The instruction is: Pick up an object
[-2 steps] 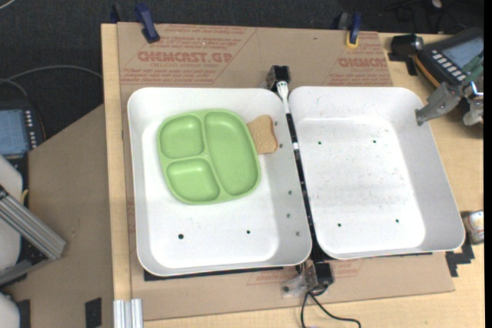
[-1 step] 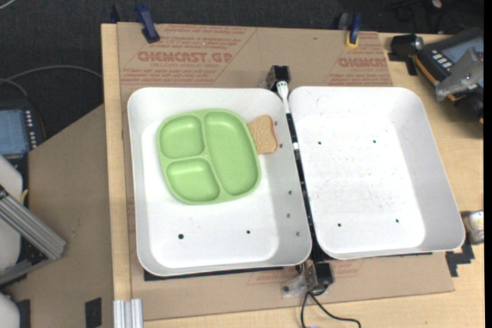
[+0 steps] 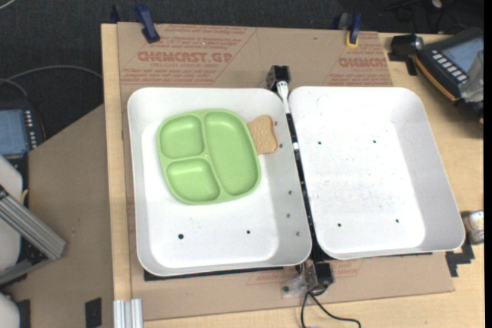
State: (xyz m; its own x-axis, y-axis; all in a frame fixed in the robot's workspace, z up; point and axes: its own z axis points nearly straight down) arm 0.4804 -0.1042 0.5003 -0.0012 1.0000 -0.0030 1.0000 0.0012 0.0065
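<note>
Left bin: I'm looking at the shallow white plastic bin (image 3: pixel 157 242) on the left half of the bench, and both objects are in it.
Green plate: a light green plastic plate with three compartments (image 3: pixel 207 157) lies flat in the far half of the left bin, closer to its far edge than its near edge.
Tan piece: a small flat tan rectangular piece, like a cracker or a slice of toast (image 3: pixel 264 134), sits just beside the green plate's right rim. I read it as touching the rim, and it's close to the left bin's right edge.
Right bin: the second shallow white plastic bin (image 3: pixel 369 180) sits against the left one, with small dark specks on its floor.
Underlay: a brown cardboard sheet with red print (image 3: pixel 184 54) lies under both bins.
Clamps: a blue clamp (image 3: pixel 146 23) is on the sheet's far edge toward the left corner, and a yellow and blue clamp (image 3: pixel 354 32) is on the same edge toward the right.
Seam: a small black clip (image 3: pixel 278 77) sits at the far end of the gap between the bins.
Jaw state: I cannot tell from this feed.
</note>
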